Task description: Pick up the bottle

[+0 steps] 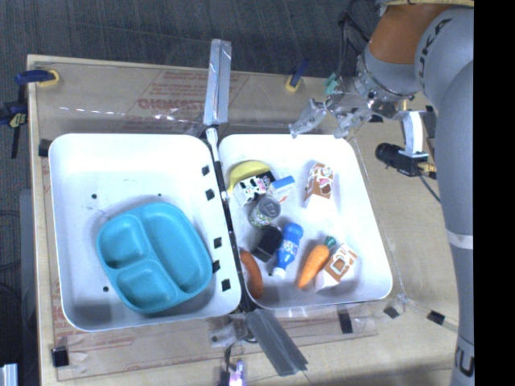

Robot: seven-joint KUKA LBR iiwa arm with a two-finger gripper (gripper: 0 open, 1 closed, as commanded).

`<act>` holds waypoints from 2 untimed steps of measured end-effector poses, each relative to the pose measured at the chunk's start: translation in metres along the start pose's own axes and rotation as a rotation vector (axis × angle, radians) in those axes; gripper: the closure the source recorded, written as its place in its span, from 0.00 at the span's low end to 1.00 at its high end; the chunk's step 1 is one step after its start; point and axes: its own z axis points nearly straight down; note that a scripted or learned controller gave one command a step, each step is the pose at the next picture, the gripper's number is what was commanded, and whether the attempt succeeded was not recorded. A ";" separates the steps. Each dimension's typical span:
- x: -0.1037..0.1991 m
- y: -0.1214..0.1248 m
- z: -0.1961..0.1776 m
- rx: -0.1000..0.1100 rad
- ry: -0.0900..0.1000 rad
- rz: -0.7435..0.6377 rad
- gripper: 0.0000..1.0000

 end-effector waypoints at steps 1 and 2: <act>0.003 -0.009 0.133 0.001 0.000 -0.019 0.00; -0.025 -0.029 0.133 0.000 0.000 -0.002 0.00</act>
